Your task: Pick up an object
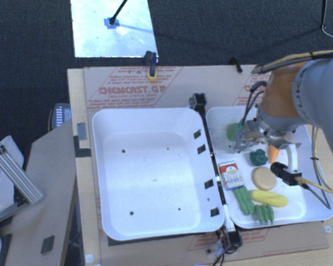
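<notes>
- Bench [124, 81]: carries two white bins side by side; arm [316, 92] reaches in from the right.
- Left bin [107, 125]: well apart from the gripper, to its left; I see nothing inside except small dark dots on the floor.
- Right bin [216, 118]: the gripper [247, 141] is low inside it, near the back; I cannot tell if it is spread or pressed together, and nothing is visibly held.
- Contents, approx. by size:
  - yellow banana-like piece [269, 198], below the gripper, near the front wall
  - green long piece [244, 199], below, touching the card
  - tan round disc [264, 178], below
  - small printed card [231, 174], below-left
  - light green round object [233, 132], just beside the gripper, left
  - dark teal object [258, 156], just below the gripper
- Risk, my judgement: objects are crowded near the gripper, so it may push one aside or close on nothing.
</notes>
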{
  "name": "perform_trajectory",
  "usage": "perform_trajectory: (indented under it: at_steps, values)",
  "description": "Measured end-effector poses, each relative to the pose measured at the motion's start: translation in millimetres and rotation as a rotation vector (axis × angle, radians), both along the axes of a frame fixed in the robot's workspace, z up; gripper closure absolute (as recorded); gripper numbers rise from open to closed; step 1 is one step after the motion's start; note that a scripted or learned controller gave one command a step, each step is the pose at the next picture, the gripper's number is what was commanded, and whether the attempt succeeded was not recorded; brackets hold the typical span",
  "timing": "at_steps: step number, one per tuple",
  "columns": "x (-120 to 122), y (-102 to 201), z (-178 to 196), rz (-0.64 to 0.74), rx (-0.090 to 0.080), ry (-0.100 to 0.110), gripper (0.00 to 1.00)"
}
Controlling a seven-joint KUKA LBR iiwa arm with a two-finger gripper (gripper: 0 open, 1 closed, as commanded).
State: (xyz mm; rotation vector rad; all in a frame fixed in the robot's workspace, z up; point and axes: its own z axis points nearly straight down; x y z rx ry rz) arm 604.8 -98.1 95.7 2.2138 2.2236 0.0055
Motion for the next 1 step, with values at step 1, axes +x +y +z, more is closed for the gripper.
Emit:
perform_trajectory:
  at_steps: [1]
  values:
    - [5.1, 15.0, -11.4, 0.001, 0.001, 0.003, 1.0]
